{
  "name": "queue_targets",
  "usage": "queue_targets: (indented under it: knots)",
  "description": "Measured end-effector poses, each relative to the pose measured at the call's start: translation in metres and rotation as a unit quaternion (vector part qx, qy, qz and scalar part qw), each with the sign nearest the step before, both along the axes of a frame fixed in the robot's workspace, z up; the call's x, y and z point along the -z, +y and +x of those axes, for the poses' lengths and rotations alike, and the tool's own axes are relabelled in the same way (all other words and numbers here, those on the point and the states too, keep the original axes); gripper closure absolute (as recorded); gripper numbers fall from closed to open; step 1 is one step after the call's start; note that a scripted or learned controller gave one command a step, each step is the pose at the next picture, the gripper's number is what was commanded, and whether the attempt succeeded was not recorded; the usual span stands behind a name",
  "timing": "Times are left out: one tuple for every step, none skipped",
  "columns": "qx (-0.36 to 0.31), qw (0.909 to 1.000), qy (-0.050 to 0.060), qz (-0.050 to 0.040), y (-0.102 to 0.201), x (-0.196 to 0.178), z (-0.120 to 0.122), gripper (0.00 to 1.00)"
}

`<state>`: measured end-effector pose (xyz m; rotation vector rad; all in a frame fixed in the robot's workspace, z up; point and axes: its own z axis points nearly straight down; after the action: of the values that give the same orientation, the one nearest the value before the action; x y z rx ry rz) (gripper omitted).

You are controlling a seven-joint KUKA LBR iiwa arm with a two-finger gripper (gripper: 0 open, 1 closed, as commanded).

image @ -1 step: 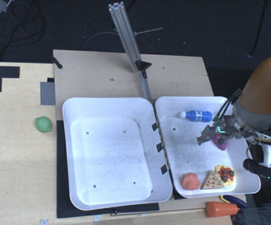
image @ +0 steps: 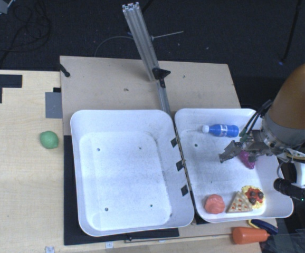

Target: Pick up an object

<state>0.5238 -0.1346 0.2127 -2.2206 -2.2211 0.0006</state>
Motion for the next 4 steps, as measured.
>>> queue_targets:
  knots:
    - [0.000,1.0000,0.002,0.0002,-0.006,0.061,-0.003,0.00]
    - [0.000,1.0000,0.002,0.0003,-0.012,0.110,0.003,0.00]
    - [0.000,1.0000,-0.001,-0.0004,-0.012,0.121,0.003,0.00]
    - [0.001,1.0000,-0.002,-0.0005,-0.013,0.110,0.004,1.00]
